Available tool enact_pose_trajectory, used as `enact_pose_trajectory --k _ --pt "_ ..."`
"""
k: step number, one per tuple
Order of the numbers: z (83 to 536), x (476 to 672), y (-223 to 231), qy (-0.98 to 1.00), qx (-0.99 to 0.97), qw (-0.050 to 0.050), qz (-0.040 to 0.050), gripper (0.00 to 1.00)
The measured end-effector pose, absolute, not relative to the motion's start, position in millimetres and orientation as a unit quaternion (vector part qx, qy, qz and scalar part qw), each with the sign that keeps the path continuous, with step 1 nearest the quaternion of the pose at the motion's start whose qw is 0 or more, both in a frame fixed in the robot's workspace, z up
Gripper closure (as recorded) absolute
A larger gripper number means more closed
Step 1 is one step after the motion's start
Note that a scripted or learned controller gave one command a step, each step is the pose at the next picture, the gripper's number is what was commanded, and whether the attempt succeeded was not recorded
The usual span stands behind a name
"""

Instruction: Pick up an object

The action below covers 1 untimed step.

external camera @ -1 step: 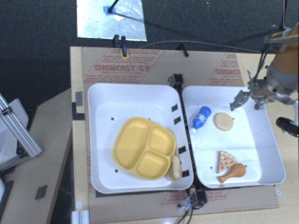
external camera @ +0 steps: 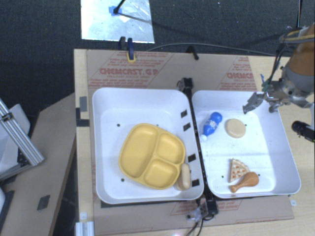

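Looking down at a slant on two shallow white bins side by side on a cardboard-covered bench. Left bin (external camera: 106, 107): yellow compartment tray (external camera: 152, 155) lying flat, slightly rotated, three sections visible; pale bread-roll-shaped item (external camera: 184, 176) touching the tray's lower right corner, next to the divider between bins. Right bin (external camera: 285, 166): blue-and-white bottle (external camera: 212, 124) lying on its side near the upper left, close to the divider; round beige cookie-like disc (external camera: 236, 128) just beside the bottle on its right, not touching; pizza slice (external camera: 238, 169) lower in the bin; brown drumstick (external camera: 244, 182) directly below the slice, touching or nearly touching it, hard to tell which. Arm entering from the right, grey with orange band at the top edge of view. Gripper (external camera: 258, 102) positioned over the upper right part of the right bin, above and to the right of the disc, apart from all objects. Fingers (external camera: 250, 105) appear spread, nothing seen between them. No object lifted; all four right-bin items resting on the bin floor. Beyond the bench at top: shiny square plate (external camera: 117, 14) on dark carpet, with blue clamp (external camera: 130, 48) at the bench's far edge. Aluminium extrusion (external camera: 17, 136) at far left.
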State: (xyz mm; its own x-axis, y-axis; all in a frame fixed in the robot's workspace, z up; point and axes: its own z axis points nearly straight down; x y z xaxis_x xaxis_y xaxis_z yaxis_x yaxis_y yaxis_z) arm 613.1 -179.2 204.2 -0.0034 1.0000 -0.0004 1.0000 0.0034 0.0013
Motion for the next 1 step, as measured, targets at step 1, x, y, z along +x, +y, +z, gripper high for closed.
enact_pose_trajectory --k 1 --pt "160.8 607.5 -181.1 0.708 0.707 0.000 -0.0005 0.00"
